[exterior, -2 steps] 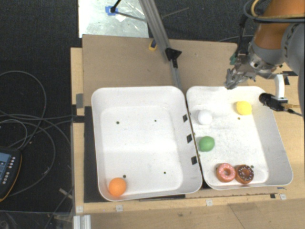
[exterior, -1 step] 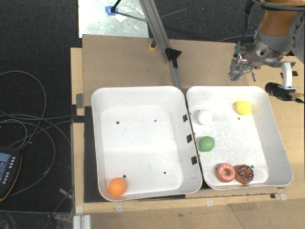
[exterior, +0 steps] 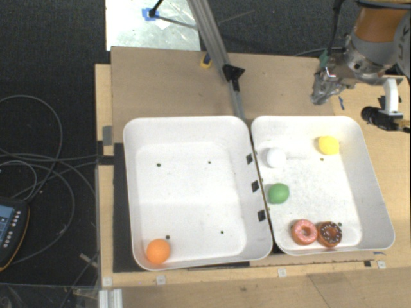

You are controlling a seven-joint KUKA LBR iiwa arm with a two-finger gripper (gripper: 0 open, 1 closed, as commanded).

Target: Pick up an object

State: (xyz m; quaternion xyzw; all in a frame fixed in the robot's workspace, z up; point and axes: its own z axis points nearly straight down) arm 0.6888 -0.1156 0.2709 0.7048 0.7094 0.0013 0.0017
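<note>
The right bin [exterior: 376, 191] holds a yellow ball [exterior: 328, 145], a white ball [exterior: 275, 157], a green ball [exterior: 278, 193], a pink-frosted doughnut [exterior: 304, 231] and a chocolate doughnut [exterior: 330, 234]. An orange ball [exterior: 157, 251] lies in the near-left corner of the left bin [exterior: 186, 130]. My gripper [exterior: 321, 95] hangs above the bench just beyond the right bin's far edge, up and slightly left of the yellow ball. Nothing shows between its fingers.
A grey pole [exterior: 215, 40] slants down from the top to the far rim between the two bins. Black clips [exterior: 255, 185] line the seam between the bins. Cables and a pendant [exterior: 11, 226] lie on the floor at left.
</note>
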